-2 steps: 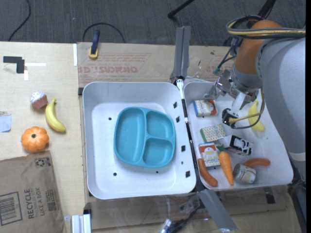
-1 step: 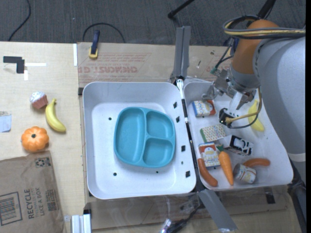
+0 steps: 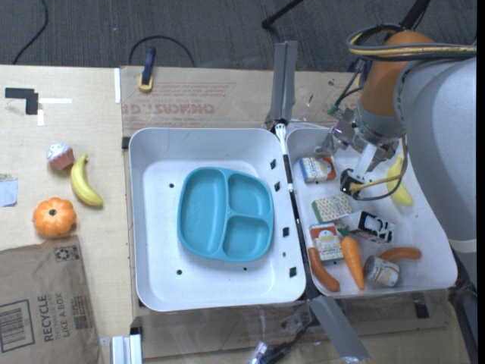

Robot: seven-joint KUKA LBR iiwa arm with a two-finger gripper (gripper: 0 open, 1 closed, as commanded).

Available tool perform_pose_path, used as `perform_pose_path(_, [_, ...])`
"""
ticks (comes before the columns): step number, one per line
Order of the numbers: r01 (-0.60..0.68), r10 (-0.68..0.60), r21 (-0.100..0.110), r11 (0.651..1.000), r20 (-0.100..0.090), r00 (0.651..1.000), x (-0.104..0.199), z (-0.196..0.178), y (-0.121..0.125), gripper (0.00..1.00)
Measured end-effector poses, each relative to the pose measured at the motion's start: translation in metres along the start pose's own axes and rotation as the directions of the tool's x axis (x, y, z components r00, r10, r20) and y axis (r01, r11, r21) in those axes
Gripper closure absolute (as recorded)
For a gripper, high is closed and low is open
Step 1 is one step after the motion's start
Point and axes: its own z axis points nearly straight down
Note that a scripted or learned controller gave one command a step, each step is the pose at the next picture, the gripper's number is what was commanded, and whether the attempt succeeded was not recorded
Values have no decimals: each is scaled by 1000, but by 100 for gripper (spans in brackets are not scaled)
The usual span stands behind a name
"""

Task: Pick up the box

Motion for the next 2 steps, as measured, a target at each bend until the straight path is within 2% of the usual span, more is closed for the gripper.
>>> perform_pose_path(1, [23, -23, 1, 1000, -3, 1000, -2, 0, 2, 0])
perform_pose_path(2, [253, -253, 7, 967, 0, 967, 17, -95, -12, 0])
